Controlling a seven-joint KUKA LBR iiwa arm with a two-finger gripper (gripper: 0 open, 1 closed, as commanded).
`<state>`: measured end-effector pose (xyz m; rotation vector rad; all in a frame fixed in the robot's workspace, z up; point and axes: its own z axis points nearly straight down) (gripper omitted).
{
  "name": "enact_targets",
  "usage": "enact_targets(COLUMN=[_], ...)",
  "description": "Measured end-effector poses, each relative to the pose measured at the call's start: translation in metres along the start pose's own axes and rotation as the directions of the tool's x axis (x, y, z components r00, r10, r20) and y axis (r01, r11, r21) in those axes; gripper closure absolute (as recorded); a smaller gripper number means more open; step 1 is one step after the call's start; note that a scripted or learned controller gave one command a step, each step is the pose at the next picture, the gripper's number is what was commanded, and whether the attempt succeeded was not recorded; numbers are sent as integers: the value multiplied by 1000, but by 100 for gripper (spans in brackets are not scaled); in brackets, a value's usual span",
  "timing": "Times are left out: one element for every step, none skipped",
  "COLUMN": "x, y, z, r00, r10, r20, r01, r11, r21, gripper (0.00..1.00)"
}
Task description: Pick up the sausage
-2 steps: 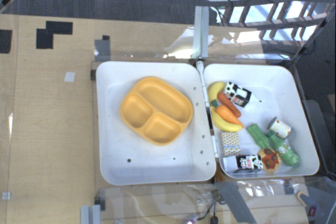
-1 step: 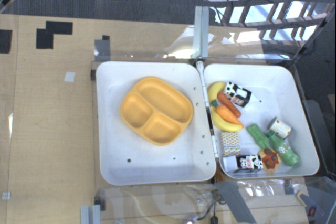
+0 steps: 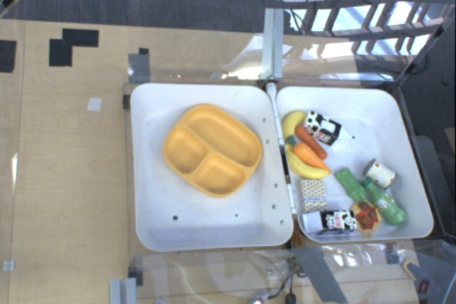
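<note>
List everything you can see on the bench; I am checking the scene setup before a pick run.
Bins: 2, white, side by side; left bin, right bin.
Divided plate: 1, yellow-orange, middle of left bin.
Banana: 1, yellow, right bin by the divider.
Sausage: 1, reddish-brown, lying across the banana.
Carrot: 1, orange, just below the sausage.
Cow-print cartons: 2, black and white; one above the sausage, one at the front wall.
Waffle-like square: 1, tan, below the banana.
Green pieces: 2; one mid-bin, one nearer the right wall.
Small can: 1, white and tan.
Round food item: 1, orange-red, front of right bin.
</note>
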<state>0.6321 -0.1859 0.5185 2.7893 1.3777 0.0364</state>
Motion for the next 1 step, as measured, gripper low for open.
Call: enact_targets(x=[12], y=[5], z=[83], r00=[999], r10=[34], r20=[7], r01=[-34], r11=[999], r21=[34], gripper=[100])
